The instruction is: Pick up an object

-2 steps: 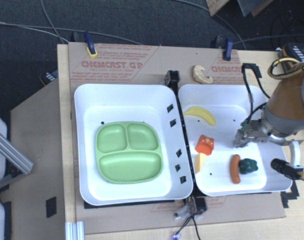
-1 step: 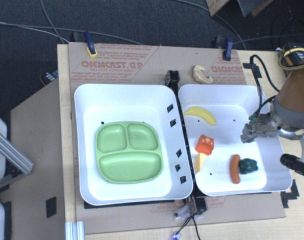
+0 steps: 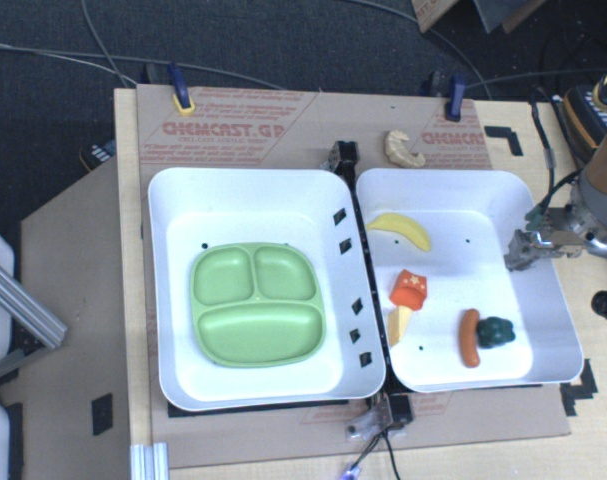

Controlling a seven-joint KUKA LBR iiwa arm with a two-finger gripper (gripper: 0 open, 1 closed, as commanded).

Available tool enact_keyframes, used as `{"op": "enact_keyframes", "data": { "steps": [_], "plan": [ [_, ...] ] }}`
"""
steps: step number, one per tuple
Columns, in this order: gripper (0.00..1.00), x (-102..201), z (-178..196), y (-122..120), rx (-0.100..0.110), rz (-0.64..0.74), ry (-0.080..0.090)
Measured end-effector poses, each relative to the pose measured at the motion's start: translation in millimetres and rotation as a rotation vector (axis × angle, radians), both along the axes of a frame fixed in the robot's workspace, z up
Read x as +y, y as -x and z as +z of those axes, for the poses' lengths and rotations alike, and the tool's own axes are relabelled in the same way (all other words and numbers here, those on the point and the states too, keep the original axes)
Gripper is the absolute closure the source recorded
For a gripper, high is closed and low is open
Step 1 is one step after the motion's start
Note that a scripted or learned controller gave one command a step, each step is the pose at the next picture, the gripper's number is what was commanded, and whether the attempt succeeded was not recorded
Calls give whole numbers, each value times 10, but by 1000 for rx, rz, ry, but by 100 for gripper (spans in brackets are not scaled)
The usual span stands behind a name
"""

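Sausage (image 3: pixel 469 337) in right bin (image 3: pixel 543 363) | board print "CHEMCAST GP" (image 3: pixel 223 128) | gripper (image 3: pixel 523 248) state unclear

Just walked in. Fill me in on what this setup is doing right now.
A robot arm reaches in from the right, its pincer at the right rim of the right bin, with nothing seen between its fingers. That bin holds a banana, a red and orange toy, a sausage and a dark green piece. The left bin holds a green divided plate. Nothing looks picked up yet.
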State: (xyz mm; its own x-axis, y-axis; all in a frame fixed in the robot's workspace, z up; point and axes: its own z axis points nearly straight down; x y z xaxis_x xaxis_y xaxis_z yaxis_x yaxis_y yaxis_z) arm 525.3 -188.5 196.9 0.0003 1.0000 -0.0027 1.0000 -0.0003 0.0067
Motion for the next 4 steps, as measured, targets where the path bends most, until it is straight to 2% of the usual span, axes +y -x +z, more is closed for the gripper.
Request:
{"op": "enact_keyframes", "data": {
  "steps": [1,2,4],
  "plan": [
    [100,10,651,-28,-2,3,0],
    [100,565,516,-43,9,5,-5],
    [100,1535,559,16,8,6,-6]
  ]
}}
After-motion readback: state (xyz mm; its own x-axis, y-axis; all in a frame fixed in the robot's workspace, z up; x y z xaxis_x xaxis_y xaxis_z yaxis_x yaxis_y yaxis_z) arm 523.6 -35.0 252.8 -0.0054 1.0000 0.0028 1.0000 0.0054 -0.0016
